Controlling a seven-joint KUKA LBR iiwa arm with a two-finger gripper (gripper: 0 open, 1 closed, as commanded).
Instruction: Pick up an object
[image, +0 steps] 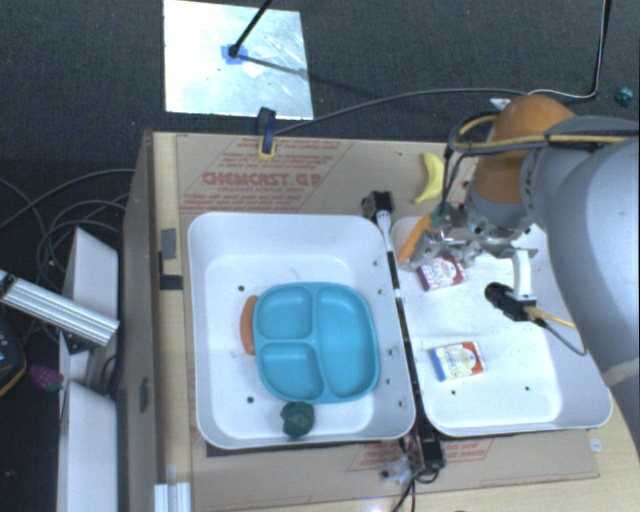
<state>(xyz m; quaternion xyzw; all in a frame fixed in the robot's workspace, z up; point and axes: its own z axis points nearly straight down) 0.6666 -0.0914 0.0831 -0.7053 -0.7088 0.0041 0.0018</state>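
The arm reaches in from the right, and its end effector (443, 243) sits low over the far left corner of the right bin (520, 400). Whether it is spread or pressed together, I cannot tell; the metal parts blur together there. Just beneath it lies a small red-and-white packet (440, 274), touching or nearly touching the tool. An orange stick-like item (413, 247) lies by the bin's rim beside it. Nearer the front of that bin rests a small carton (457, 360) with a red and blue label, well apart. A banana (432, 178) lies on the surface beyond the bin. In the left bin (230, 400), a blue divided plate (315, 340) fills the middle, a dark green lump (298, 419) at its near edge.
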